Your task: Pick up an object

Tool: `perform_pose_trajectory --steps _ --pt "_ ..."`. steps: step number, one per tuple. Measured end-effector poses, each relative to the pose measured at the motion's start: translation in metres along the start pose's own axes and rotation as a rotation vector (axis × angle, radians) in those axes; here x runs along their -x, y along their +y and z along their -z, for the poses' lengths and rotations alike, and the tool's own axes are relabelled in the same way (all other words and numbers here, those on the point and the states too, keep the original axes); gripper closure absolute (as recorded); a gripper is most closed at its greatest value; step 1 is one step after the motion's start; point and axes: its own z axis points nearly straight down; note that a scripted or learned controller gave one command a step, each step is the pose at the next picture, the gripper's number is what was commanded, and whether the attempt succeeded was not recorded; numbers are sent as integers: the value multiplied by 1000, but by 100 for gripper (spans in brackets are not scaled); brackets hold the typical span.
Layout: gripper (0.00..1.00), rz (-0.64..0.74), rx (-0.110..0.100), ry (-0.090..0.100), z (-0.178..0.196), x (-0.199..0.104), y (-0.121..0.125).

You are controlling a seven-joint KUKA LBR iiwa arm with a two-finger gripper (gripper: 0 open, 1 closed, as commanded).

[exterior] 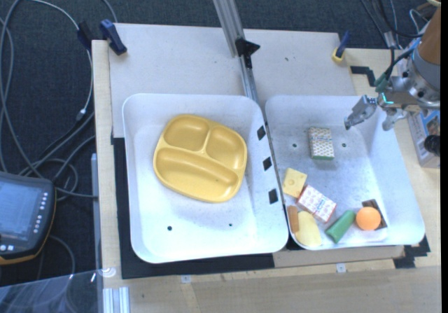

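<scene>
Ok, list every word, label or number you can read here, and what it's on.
No text can be read.
Patterned box: green-dotted print, too small to read.
Red-and-white packet: markings blurred.
Handheld screen: display too dim to read.

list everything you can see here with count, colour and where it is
bins: 2, white, side by side on the bench
plate: 1, yellow, three compartments, left bin
box: 1, green-white pattern, upper middle of right bin
cheese: 1, yellow wedge, right bin, left side
packet: 1, red-white pattern, below the cheese
orange piece: 1, orange, bottom left corner of right bin
yellow piece: 1, pale yellow, beside the orange piece
green block: 1, green, bottom edge of right bin
ball: 1, orange, bottom right of right bin
clamps: 2, blue, board's top corners
pendant: 1, black-orange, far left
end effector: 1, grey, over the right bin's upper right
</scene>
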Motion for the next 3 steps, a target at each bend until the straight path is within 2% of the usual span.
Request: perform_pose_trajectory --steps 2,3 --pt "0 -1 -5 0 -101 -4 14" --pt "0 -1 -5 0 -154 -5 13"
